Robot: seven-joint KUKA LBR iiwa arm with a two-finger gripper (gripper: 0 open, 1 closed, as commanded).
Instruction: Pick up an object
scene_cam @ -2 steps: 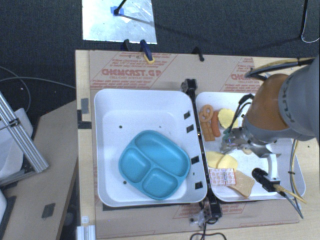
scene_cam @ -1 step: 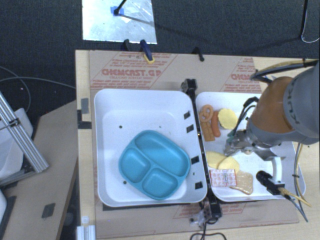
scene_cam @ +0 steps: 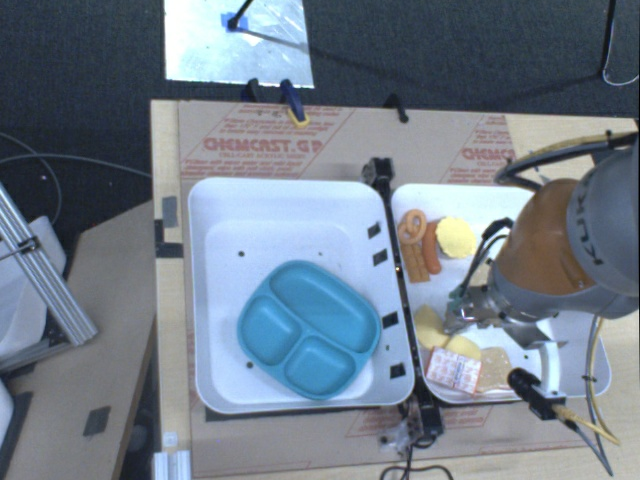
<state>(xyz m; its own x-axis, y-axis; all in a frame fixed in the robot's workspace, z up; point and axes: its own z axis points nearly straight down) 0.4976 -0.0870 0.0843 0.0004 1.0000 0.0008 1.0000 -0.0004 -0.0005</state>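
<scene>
The arm [scene_cam: 560, 248] looms over the right bin [scene_cam: 500, 200], its tool [scene_cam: 470, 313] low among crowded food — whether it grips anything, I cannot tell. The yellow wedge [scene_cam: 432, 326] lies just beside; neighbours could get nudged or pinched together.

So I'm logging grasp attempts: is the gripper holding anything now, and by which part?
Cannot be told: the gripper sits low over the food pieces in the right bin, hidden by the arm.
</scene>
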